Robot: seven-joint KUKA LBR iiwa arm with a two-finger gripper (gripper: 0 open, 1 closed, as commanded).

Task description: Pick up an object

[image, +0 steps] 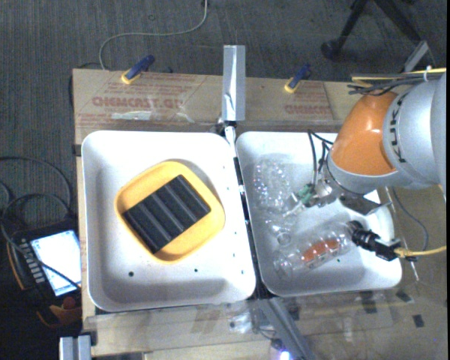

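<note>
Cardboard-covered desk point(172, 100) on dark grey carpet point(45, 21). Right of the yellow plastic tray point(139, 187), clear crumpled wrappers point(274, 182) lie beside the tool point(313, 193), its state impossible to tell.

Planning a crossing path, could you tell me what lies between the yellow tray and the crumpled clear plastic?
In the camera view, only bare white floor of the left bin and the bins' adjoining rims separate them.

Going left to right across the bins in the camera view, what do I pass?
Yellow-and-black tray → crumpled clear bottle → clear bottle with orange inside → arm's orange band.
</note>
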